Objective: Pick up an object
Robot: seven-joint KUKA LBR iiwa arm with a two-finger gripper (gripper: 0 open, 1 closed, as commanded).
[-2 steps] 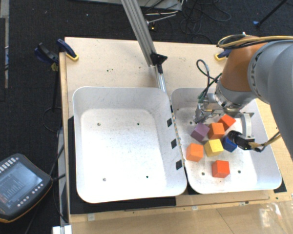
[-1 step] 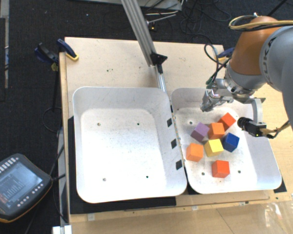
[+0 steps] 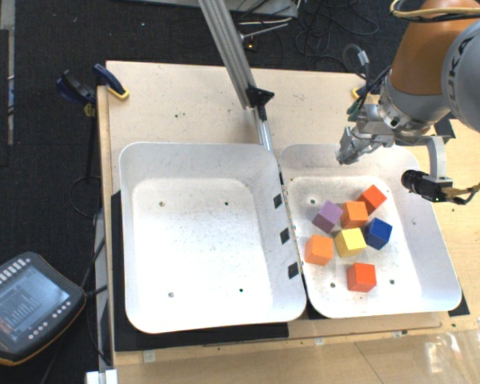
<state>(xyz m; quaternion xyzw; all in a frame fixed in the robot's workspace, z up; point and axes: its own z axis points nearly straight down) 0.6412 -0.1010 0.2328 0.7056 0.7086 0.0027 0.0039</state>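
Note:
Several small cubes lie in the right bin [image 3: 420,282]: a purple cube [image 3: 329,215], an orange cube [image 3: 355,213], a red-orange cube [image 3: 374,198], a blue cube [image 3: 378,232], a yellow cube [image 3: 351,241], an orange cube [image 3: 319,250] and a red-orange cube [image 3: 362,277]. My gripper [image 3: 349,154] hangs over the far rim of the right bin, above and behind the cluster. Nothing shows between its fingertips, and it touches no cube.
The left bin [image 3: 136,238] lies beside the right one, with black clips along the shared rim. A metal pole [image 3: 228,42] slants down to the bench's far middle. A blue clamp [image 3: 84,86] sits at the far left corner, a teach pendant [image 3: 24,302] at the lower left.

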